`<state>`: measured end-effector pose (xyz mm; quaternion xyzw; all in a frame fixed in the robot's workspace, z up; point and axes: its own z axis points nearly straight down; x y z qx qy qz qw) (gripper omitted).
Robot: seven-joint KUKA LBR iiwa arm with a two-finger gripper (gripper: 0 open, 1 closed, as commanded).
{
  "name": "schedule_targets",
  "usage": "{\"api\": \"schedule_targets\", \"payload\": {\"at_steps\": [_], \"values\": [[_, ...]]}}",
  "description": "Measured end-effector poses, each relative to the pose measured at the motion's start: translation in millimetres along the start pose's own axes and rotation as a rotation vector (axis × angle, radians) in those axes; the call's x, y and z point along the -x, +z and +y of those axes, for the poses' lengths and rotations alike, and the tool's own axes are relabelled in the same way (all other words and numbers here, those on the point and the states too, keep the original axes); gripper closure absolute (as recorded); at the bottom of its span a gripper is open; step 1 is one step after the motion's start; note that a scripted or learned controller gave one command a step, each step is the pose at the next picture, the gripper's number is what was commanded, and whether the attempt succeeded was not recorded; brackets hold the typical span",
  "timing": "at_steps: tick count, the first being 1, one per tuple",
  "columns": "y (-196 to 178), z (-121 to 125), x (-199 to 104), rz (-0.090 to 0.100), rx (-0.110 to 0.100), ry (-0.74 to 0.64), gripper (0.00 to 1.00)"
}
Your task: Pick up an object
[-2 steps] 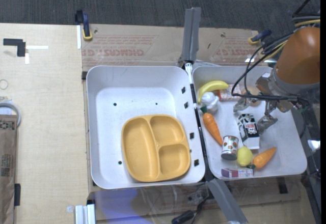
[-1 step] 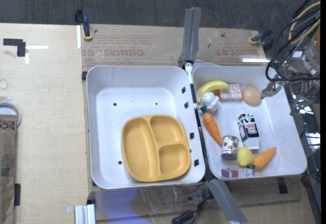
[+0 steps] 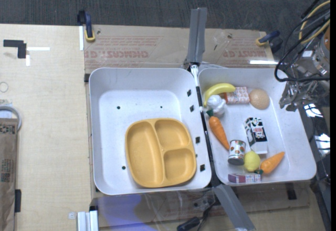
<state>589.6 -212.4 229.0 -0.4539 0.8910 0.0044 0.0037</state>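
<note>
Nothing picked up so far. My gripper point(image 3: 295, 100) is hanging over the right bin's point(image 3: 299, 135) far right edge, and honestly I can't tell if it's open or closed from here. All the stuff is sitting in that bin: banana point(image 3: 219, 90), egg point(image 3: 259, 98), carrot point(image 3: 219, 132), lemon point(image 3: 252, 161). I'm thinking the whole grab is left to do.

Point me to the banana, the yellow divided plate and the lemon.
banana point(image 3: 219, 89): camera view, middle of its curve.
yellow divided plate point(image 3: 157, 130): camera view, ridge between its compartments.
lemon point(image 3: 252, 161): camera view, centre of the fruit.
</note>
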Motion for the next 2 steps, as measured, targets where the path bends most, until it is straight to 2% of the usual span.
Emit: {"api": "schedule_targets", "payload": {"at_steps": [1,2], "values": [[43,24,20,0.006,0.002,-0.315,1.0],[22,19,52,0.005,-0.001,-0.24,1.0]]}}
